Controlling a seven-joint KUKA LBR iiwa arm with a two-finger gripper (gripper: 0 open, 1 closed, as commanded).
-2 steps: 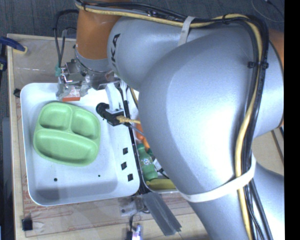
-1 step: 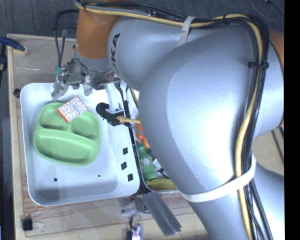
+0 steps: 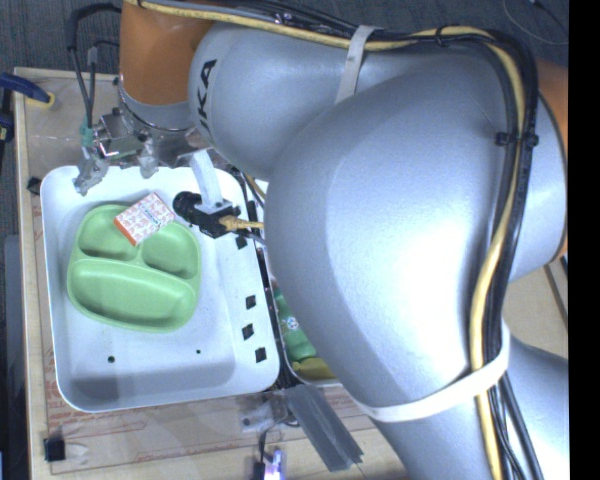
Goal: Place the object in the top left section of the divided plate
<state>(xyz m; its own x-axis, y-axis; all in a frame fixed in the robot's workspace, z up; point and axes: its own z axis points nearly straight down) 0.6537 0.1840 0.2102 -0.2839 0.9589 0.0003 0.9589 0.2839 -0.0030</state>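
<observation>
A pale wooden counter (image 3: 28, 268) is seen from above at a slant, set on dark grey carpet, with blue clamps at its upper left edge. On it lies a shallow white plastic bin (image 3: 150, 368) with rounded corners. A second bin to the right is mostly covered by the large grey arm (image 3: 410, 228), and only a strip of it with some green and yellow contents can be made out beneath the arm.

Inside the left bin a light green divided plate (image 3: 130, 293) of moulded plastic is placed, with two smaller sections at the top and one wide section below. A small flat square object (image 3: 144, 218), white with a red or orange printed pattern, is seen resting tilted across the ridge between the two upper sections, lying partly over the top left section and partly over the top right one. Its corners point up and down, so that it appears as a diamond.

The orange band of the arm is seen at the top, above the bin's upper edge. The metal gripper (image 3: 115, 158) is located at the bin's upper left corner, just above the plate and apart from the object. Whether the jaws are apart or together cannot be told.
</observation>
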